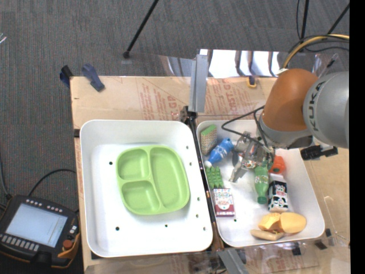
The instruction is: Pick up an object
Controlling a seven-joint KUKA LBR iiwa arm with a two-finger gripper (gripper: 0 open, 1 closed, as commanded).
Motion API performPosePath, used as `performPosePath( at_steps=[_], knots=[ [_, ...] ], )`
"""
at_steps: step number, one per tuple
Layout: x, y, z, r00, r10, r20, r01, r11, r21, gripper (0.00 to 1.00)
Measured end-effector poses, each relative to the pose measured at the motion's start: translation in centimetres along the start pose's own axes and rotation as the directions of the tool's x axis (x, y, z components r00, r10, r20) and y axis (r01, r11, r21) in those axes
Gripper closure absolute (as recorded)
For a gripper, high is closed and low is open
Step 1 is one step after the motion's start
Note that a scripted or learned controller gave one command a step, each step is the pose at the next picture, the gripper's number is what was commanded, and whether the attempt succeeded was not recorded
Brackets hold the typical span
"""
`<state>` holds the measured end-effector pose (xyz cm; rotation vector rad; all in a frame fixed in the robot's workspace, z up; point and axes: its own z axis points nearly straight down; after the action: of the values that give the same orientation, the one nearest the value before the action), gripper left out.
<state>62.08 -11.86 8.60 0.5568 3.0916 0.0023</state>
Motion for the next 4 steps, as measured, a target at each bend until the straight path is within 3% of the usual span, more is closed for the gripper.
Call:
performPosePath(
  at_steps=[1,2,3,4],
  knots=[
    [4.0,-7.6,0.1,0.985,0.17,-0.003,-0.17,0.985,0.002,0.0],
    [11.0,-1.4,0.1,0.997,0.076,-0.005,-0.076,0.997,0.001,0.0],
    [14.9,-2.0,0.2,0.991,0.131,-0.007,-0.131,0.991,0.003,0.0],
    [14.9,-2.1,-0.5,0.991,0.132,-0.011,-0.132,0.991,0.004,1.0]
  ],
)
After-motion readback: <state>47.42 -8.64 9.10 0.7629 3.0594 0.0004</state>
